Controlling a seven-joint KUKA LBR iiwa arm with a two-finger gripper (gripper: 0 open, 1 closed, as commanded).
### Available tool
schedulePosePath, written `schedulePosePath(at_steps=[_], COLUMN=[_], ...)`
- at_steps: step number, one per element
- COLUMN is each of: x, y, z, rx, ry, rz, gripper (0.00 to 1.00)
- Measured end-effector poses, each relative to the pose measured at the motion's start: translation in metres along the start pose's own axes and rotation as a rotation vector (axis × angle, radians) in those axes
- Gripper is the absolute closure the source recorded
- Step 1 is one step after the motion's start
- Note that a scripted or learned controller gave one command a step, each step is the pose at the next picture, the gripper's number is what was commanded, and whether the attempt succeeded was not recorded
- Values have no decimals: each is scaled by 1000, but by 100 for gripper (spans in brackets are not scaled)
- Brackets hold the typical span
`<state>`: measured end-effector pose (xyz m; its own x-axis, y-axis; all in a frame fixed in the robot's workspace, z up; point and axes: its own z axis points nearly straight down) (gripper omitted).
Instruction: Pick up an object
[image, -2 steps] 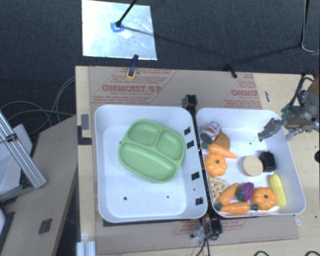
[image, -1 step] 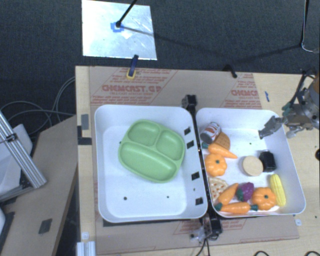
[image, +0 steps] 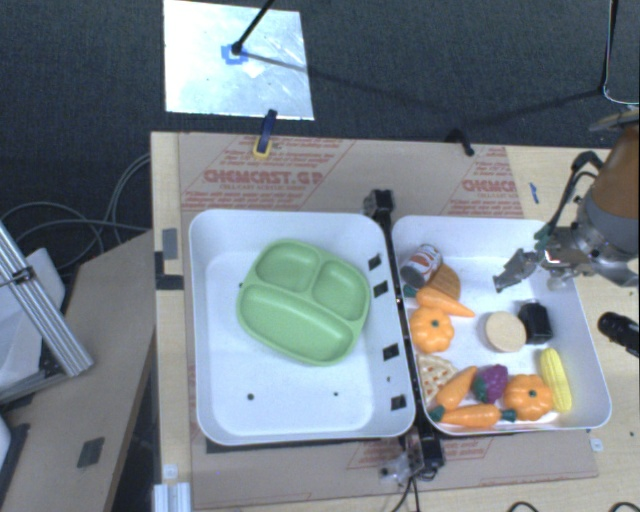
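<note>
Objects for picking all lie in the right bin (image: 597, 352): a small can (image: 421, 263) at the far left corner, a carrot (image: 443, 298) and a small pumpkin (image: 433, 328) just near of it, a tan round disc (image: 504, 331) mid-bin, a black block (image: 535, 321) touching the disc's right side. Near edge holds a waffle piece (image: 434, 375), a second carrot (image: 458, 385), a purple grape bunch (image: 490, 380), a second pumpkin (image: 527, 395) and a corn cob (image: 555, 378). Left bin (image: 215, 300) carries a green divided plate (image: 303, 300) and no pickable toys.

Gripper (image: 518, 272) sits over the far right part of the right bin, arm entering from the right. Fingers (image: 507, 278) point left and slightly near, apart from each other, nothing between them. Empty pincer, then.

Key relation: black block and tan disc lie just near of the fingertips, the closest candidates, block almost directly below them in the view. Block's long axis runs roughly far-to-near. Disc has no long axis. Whether the fingers hang above the items or at bin level cannot be read from this slant.

Judgement: approach step, no grasp made. A short move toward the near side, then a descent, would reach the block; disc crowding its left face could foul one finger.
</note>
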<state>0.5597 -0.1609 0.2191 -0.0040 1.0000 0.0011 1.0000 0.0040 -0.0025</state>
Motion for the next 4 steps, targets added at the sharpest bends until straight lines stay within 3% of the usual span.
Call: schedulePosePath(at_steps=[3,4], x=[0,-1], y=[-13,-12], z=[137,124], rx=[-2,-5], ry=[0,-2], rz=[3,3], gripper=[0,100])
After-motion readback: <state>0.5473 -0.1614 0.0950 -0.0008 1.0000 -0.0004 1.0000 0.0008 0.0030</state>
